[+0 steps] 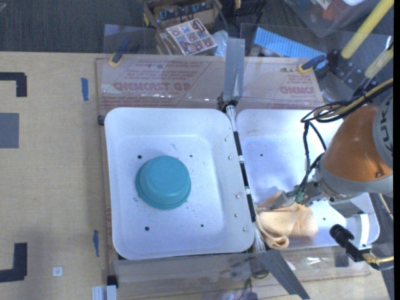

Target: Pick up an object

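Teal bowl [164,181] mid left bin [119,130]; jaws [299,199], state unclear, over tan cloth [284,224] against right bin's near-left corner.

a crumpled pale-yellow cloth [286,225] lies at the right bin's near-left corner; a teal bowl [163,181] sits upside-down mid left bin.

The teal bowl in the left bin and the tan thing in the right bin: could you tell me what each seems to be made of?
The teal bowl looks like moulded plastic: smooth, uniform colour, soft sheen. The tan thing looks like soft cloth or plush, matte, with folds and rumpled edges; which exactly is unclear.
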Controlling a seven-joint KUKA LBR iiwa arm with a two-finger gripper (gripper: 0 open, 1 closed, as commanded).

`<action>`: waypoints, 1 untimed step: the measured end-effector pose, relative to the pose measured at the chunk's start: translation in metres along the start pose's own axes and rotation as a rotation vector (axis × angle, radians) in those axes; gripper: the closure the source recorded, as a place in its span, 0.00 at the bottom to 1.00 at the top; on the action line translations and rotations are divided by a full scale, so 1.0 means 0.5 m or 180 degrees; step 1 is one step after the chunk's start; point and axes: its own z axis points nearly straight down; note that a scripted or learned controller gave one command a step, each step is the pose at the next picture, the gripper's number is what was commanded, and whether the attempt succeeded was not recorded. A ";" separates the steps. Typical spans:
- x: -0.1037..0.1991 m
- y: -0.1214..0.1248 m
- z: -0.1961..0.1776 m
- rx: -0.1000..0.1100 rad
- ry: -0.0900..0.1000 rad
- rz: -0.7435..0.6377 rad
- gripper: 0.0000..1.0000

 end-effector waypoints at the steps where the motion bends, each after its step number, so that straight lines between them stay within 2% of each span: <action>1: 0.002 -0.006 0.022 0.0025 0.0009 0.0754 0.00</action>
